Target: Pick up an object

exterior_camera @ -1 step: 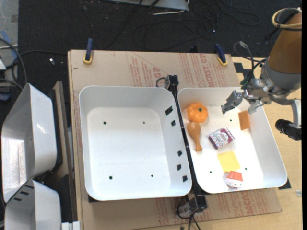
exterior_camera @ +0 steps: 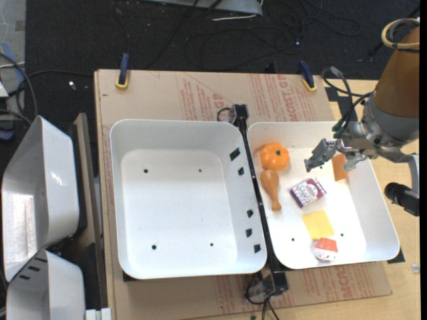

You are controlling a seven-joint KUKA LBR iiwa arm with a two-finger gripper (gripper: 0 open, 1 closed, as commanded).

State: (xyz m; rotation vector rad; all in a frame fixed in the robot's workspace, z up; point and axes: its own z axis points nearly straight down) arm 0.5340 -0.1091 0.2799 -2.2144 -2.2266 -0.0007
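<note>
The right bin (exterior_camera: 373, 209) holds an orange pumpkin (exterior_camera: 274, 157), a tan drumstick-shaped piece (exterior_camera: 271, 187), a purple and white packet (exterior_camera: 307, 193), a yellow square (exterior_camera: 318, 224), a small red and white item (exterior_camera: 325, 249) and an orange block (exterior_camera: 340, 168). My gripper (exterior_camera: 321, 155) hangs over the upper middle of this bin, right of the pumpkin and just left of the orange block. Nothing is seen held in it.
The left bin (exterior_camera: 127, 179) lies beside the right one, with a black clip divider (exterior_camera: 248, 179) between them. Both rest on a brown board (exterior_camera: 200, 95) clamped at its far edge. More white bins (exterior_camera: 40, 199) stand off the bench at the left. Cables cross the dark floor beyond.
</note>
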